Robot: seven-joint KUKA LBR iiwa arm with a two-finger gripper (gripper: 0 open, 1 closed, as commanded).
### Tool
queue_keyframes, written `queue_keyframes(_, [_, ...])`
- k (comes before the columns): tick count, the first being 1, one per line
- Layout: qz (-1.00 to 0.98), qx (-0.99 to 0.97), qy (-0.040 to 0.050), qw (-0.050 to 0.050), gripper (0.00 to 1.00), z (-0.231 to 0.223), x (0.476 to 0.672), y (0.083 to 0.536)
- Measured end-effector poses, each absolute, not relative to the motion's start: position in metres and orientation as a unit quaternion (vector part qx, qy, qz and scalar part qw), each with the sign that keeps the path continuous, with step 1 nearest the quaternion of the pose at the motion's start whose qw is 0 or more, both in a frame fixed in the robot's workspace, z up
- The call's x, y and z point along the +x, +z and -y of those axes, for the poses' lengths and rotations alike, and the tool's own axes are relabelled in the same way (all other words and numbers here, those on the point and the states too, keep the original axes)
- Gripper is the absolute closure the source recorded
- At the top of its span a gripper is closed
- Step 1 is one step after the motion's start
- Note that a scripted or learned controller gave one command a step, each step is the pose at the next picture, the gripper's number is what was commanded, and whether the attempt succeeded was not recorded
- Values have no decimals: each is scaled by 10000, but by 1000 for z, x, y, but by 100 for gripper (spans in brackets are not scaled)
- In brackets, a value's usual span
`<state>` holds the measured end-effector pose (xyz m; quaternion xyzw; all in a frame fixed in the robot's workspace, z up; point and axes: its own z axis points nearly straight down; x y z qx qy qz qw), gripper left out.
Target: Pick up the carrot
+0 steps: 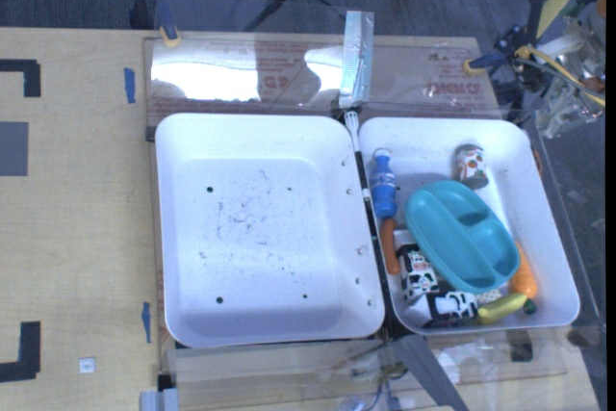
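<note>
The carrot (388, 247) is a slim orange stick lying lengthwise along the left wall of the right bin (545, 207). It lies between a blue bottle (383, 186) and a teal divided plate (462, 236). My gripper (570, 96) hangs with its cables beyond the right bin's far right corner, well away from the carrot and outside the bin. It is blurred among the cables.
The right bin also holds a small can (470, 165), a cow-patterned toy (423, 279), a yellow banana-like piece (502, 306) and another orange piece (526, 280) at the plate's right edge. The left bin (183, 149) sits beside it. Tripod legs stand behind the bench.
</note>
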<state>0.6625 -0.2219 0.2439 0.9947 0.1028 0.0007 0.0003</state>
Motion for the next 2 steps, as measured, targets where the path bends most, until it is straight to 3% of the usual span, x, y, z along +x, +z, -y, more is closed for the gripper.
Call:
queue_keyframes(1, [-1007,9949,-15,-13,100,214,632,173])
queue_keyframes(2, [-1029,9947,2,-1,100,221,658,221])
